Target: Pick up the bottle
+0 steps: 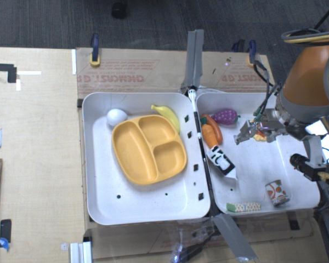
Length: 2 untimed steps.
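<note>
The bottle (220, 161), white with black marks, lies tilted in the right bin (296, 203) against its left wall, just below the carrot (210, 131). The end effector (251, 132) hovers over the bin's upper middle, apart from the bottle; whether its fingers are apart cannot be told. A can (277, 193) stands near the lower right.

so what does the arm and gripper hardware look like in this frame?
One arm with a rounded grey body and a broad orange band above the wrist. The gripper is bare grey metal with slim fingers, angular and mechanical-looking. Dark cables loop from the wrist area along the top of the gripper. No readable markings.
</note>
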### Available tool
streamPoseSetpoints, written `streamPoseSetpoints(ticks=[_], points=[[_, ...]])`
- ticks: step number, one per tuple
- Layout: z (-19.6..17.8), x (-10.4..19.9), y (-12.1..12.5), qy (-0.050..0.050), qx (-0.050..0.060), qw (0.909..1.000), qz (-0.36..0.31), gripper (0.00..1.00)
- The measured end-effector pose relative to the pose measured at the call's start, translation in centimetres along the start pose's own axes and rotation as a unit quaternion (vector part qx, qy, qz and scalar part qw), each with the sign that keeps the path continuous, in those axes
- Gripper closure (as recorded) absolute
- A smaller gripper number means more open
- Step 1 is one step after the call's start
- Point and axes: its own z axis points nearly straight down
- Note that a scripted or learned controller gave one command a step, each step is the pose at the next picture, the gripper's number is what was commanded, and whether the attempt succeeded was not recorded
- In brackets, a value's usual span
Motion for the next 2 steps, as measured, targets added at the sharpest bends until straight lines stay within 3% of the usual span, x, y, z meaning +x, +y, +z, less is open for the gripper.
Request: streamPoseSetpoints(ticks=[1, 2], points=[[-0.8, -0.2, 0.0, 0.0, 0.001, 1.0, 0.001, 1.0], [9.6, -1.9, -3.6, 0.001, 0.0, 0.9918, -0.128, 1.0]])
